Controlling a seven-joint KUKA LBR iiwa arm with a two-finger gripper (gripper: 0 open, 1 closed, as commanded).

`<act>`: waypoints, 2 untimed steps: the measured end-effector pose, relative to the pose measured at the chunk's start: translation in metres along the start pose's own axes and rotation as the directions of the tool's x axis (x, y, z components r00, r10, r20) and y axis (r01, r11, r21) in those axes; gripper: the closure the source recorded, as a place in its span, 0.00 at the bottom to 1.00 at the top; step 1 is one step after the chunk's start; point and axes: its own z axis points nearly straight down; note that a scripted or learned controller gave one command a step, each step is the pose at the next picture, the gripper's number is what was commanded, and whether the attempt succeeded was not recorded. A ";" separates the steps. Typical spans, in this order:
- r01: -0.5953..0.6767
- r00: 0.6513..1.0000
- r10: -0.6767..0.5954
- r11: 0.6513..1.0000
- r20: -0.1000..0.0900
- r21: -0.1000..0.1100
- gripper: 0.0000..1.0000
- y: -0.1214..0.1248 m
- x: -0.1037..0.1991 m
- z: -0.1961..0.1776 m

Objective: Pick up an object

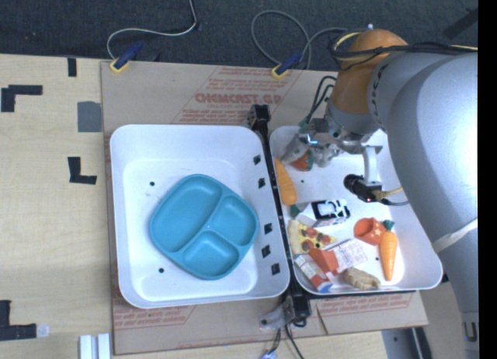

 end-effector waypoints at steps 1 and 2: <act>0.000 1.000 0.000 1.000 0.000 0.000 0.00 0.000 0.000 0.000; 0.001 1.000 -0.001 1.000 -0.002 0.000 0.00 0.000 -0.001 0.000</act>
